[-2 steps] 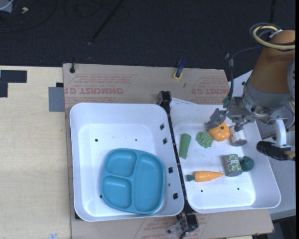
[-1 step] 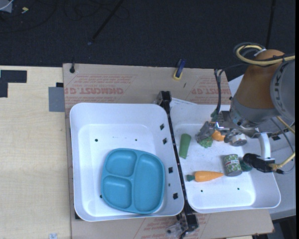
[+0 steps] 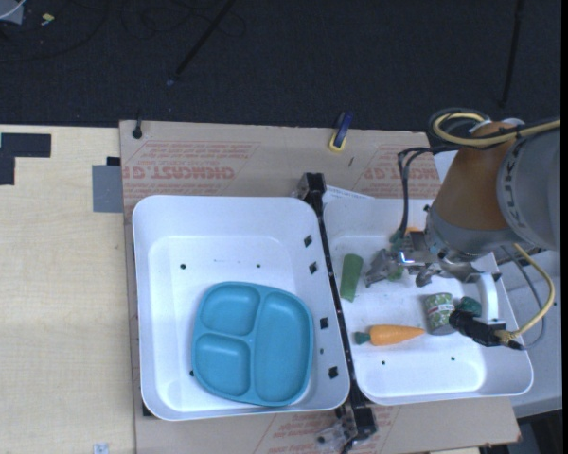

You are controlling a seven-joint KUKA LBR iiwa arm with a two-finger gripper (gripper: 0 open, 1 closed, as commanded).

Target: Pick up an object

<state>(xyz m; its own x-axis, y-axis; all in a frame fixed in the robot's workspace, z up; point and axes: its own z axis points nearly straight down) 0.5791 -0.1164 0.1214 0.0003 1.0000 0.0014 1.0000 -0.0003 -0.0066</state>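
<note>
nothing is lifted yet. your gripper [image 3: 390, 265] sits low in the right bin [image 3: 426, 386], centre right of the frame, just beside the green piece [image 3: 350, 277]; i cannot tell its state. the carrot [image 3: 390, 334] lies below it.

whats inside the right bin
The right bin holds a green cylinder, a toy carrot and a small patterned can. The arm and pincer cover its upper right part, so anything beneath them is hidden.
</note>
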